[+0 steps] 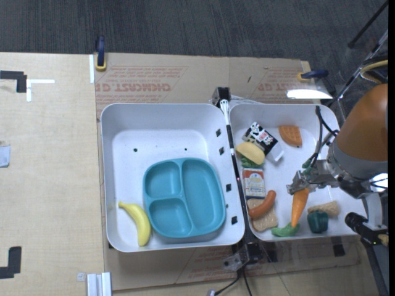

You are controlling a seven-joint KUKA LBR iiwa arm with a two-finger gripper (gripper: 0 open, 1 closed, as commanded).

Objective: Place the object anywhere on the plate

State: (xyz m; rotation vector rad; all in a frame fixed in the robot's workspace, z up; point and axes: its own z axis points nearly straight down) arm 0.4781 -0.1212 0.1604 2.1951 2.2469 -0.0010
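1. Two white bins are sitting side by side: the left bin is holding one teal plate with three compartments and one banana, lying at the plate's 8 o'clock, close to the bin's near-left corner.
2. Bare white floor is stretching across the left bin's far half, at the plate's 12 o'clock, leaving open room there.
3. Crowding the right bin are one cow-patterned carton, one yellow piece, one labelled packet, one sausage, one bread slice, one orange wedge, one carrot, one dark green pepper and one tan piece.
4. One gripper is hanging right at the carrot's upper end, at the packet's 3 o'clock; whether its pincer is spread or closed I cannot tell.
5. Little free floor is showing around the carrot, which is lying well apart from the plate, in the other bin.
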